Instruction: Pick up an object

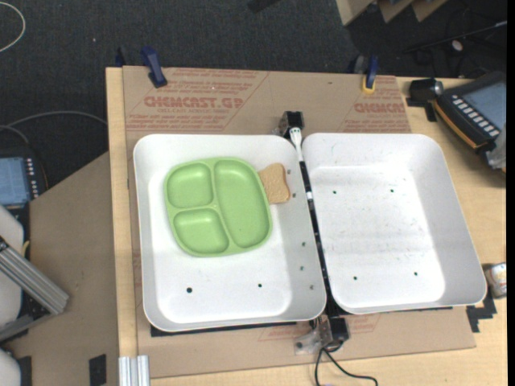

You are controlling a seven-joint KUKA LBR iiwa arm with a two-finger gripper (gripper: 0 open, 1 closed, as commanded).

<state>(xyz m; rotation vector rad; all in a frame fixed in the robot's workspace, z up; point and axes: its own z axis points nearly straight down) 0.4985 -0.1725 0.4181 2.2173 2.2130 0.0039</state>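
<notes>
Tabletop (241, 87) carries two white bins side by side. Right bin (451, 215) has bare floor, nothing for us to grab there. Left bin (153, 280) holds both candidates: green divided plate (217, 206) in its far-left half, and a small tan cracker-like piece (276, 183) touching the plate's right rim, near the bin's far-right corner, close to the divider between bins. Its long axis runs roughly far-to-near. We can't tell the hand's state from this shot. We judge the tan piece the easier pick, since the arm enters from the right. Tight spot: plate rim on one side, bin wall just beyond.
</notes>
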